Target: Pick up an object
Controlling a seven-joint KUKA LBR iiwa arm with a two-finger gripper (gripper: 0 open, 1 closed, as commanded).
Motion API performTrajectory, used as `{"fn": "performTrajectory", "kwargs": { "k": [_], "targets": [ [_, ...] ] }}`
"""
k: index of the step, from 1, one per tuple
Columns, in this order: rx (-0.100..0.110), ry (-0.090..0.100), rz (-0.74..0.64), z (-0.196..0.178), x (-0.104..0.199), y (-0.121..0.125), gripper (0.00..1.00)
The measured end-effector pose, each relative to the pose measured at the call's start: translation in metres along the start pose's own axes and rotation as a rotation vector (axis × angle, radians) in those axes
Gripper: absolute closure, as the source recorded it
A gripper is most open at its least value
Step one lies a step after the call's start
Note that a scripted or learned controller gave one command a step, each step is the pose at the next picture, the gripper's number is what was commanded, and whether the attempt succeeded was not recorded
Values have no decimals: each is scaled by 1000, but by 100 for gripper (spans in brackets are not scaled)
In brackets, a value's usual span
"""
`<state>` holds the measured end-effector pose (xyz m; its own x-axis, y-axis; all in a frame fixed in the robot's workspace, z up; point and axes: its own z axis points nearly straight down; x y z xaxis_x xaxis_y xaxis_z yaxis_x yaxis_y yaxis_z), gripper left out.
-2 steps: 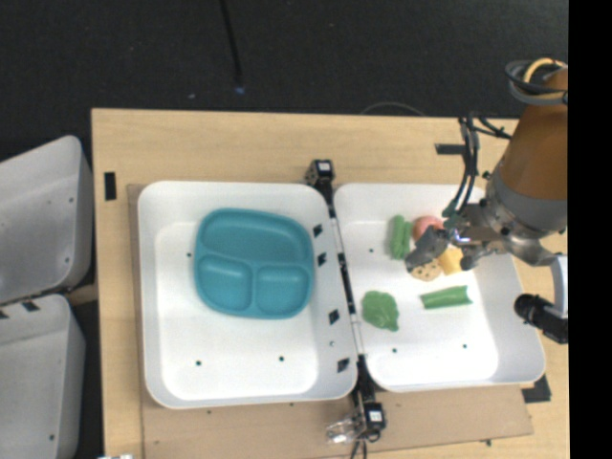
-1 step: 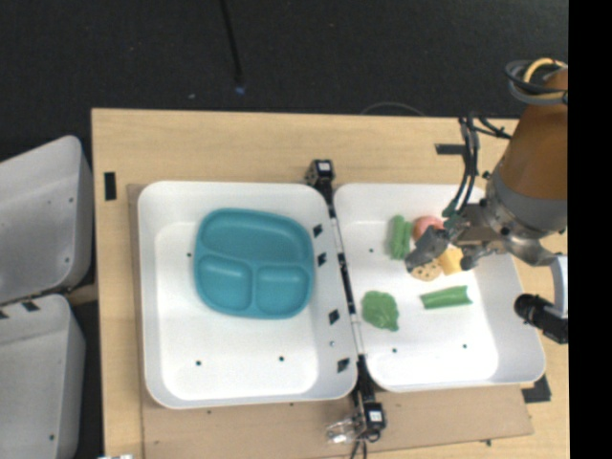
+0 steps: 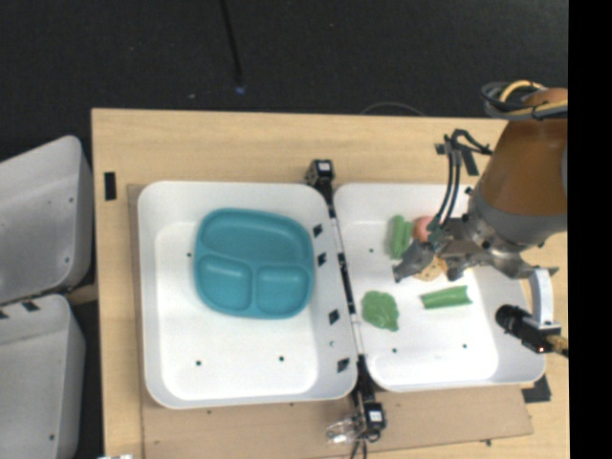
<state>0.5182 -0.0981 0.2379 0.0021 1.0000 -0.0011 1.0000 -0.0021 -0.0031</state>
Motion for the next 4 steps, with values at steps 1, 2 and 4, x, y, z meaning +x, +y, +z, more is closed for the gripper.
{"fn": "performTrajectory", "kwargs": {
  "k": [1,2,4],
  "targets": [
    [1,0,0,63,-3,3,0],
    [-2,1,3,122,0,7,0],
    [-11,-1,8,50,-7,4,100]
  ]
}}
